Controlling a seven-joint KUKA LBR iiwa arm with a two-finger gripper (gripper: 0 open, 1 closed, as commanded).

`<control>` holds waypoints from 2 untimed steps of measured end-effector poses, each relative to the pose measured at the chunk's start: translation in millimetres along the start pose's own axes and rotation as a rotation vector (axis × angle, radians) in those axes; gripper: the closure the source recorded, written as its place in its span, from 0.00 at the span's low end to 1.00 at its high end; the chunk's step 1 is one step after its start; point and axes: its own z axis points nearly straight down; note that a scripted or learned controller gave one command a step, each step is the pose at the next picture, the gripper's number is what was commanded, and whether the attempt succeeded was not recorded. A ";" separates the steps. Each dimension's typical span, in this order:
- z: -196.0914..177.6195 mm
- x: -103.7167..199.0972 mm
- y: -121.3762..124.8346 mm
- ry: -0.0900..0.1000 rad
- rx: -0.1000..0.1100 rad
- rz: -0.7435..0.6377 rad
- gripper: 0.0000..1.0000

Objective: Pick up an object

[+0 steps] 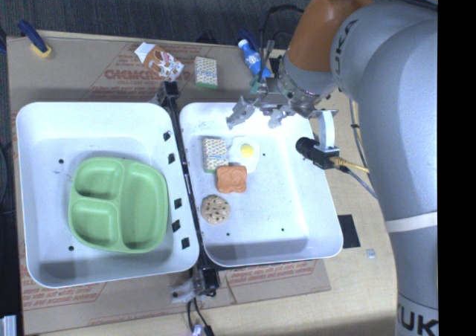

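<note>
Cardboard covered the bench (111, 74) under two white bins. The left bin (37, 178) held a green divided tray (119, 204). The right bin (297, 208) held a cluster near its left wall: a patterned packet (215, 152), a toy fried egg (246, 153), an orange slab (231, 178) and a cookie (216, 210), each a candidate for picking. The claw (258, 114) hung open and empty over that bin's back rim, just above the egg, probably lining up a descent. Two small packages (158, 62) (205, 72) lay outside.
</note>
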 end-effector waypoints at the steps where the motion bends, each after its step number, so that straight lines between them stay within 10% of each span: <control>1: -10.5 1.0 0.5 0.001 0.001 -0.004 1.00; 2: -54.2 1.6 -100.8 0.001 -0.001 0.002 1.00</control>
